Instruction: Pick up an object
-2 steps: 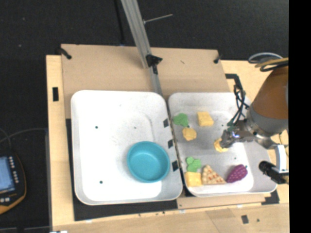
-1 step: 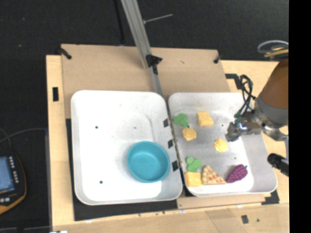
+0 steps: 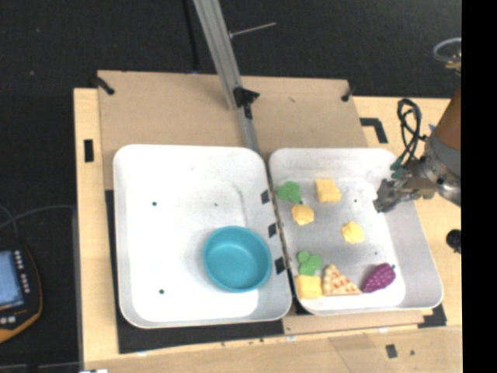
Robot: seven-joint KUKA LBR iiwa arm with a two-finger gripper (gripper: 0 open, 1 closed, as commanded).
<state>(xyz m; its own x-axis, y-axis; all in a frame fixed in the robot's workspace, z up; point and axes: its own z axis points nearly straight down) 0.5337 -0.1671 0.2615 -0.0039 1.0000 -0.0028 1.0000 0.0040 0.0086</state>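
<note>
The approach step was in hand: the end effector (image 3: 386,198) hovered over the right bin (image 3: 423,266), its grip state impossible to tell. The nearest toy, a yellow piece (image 3: 353,232), lay just beside it; next, descend.

Grey arm (image 3: 446,142) in from the right; wrist low; gripper (image 3: 386,199) pointing left

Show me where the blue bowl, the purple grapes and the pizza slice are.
blue bowl (image 3: 232,258), camera view, on its inner floor.
purple grapes (image 3: 378,277), camera view, middle of the bunch.
pizza slice (image 3: 338,281), camera view, its topped face.
</note>
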